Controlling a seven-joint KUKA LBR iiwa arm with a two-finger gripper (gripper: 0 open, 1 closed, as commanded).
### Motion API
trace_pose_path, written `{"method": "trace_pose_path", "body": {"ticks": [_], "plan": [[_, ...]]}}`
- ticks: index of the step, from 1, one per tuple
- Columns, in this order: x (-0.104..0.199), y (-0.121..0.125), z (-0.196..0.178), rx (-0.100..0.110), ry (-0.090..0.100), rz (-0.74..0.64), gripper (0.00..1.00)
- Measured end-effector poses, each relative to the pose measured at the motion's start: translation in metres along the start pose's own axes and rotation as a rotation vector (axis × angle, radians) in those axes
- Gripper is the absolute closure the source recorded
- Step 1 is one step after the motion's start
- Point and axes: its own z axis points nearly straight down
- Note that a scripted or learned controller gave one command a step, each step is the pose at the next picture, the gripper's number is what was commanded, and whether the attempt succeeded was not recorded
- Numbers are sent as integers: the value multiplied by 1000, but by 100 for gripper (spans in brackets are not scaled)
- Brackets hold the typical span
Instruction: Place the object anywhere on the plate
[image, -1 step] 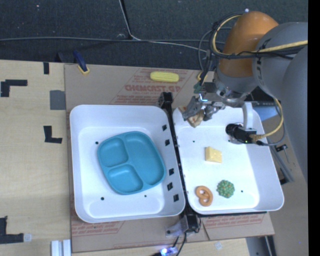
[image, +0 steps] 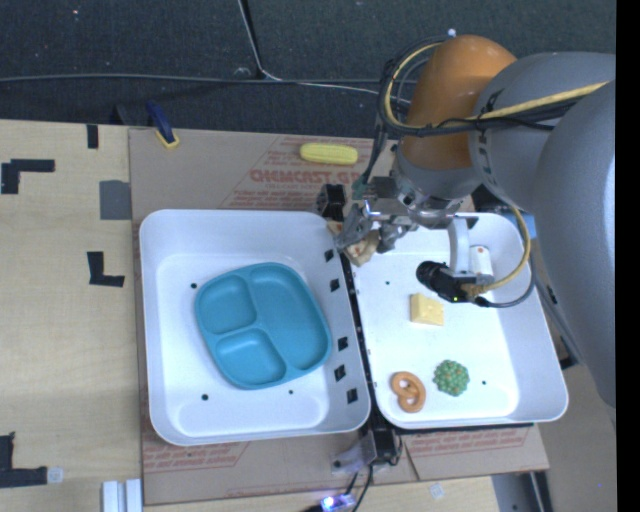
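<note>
Hand: the hand (image: 358, 243) hangs over the divide between the two bins, at the far corner, just beyond the plate's far-right corner. Something small and tan sits at its tips, but whether the fingers are spread or closed on it, I cannot tell.
Arm: the grey arm (image: 560, 150) sweeps in from the right, orange band (image: 455, 90) above the wrist, yellow and black cables looping around it.
Plate: the blue plate (image: 262, 324), three compartments, lies in the left bin (image: 170, 250), to the near-left of the hand.
Cheese: a pale yellow wedge (image: 427, 310) rests on the floor of the right bin (image: 520, 390), right of the plate, across the divide.
Pretzel: a brown pretzel (image: 408, 391) lies in the right bin, right of the plate's near edge.
Broccoli: a green floret (image: 451, 378) sits just beside the pretzel, on the side away from the plate.
Banana: a yellow banana-like piece (image: 328, 154) lies on the cardboard sheet (image: 250, 170) beyond the bins, well beyond the plate.
Bench: the light wooden bench (image: 60, 330) stretches left of the plate, dotted with black tape marks.
</note>
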Motion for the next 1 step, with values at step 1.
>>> {"method": "trace_pose_path", "body": {"ticks": [1], "plan": [[55,-8,-9,-2,1,-2,100]]}}
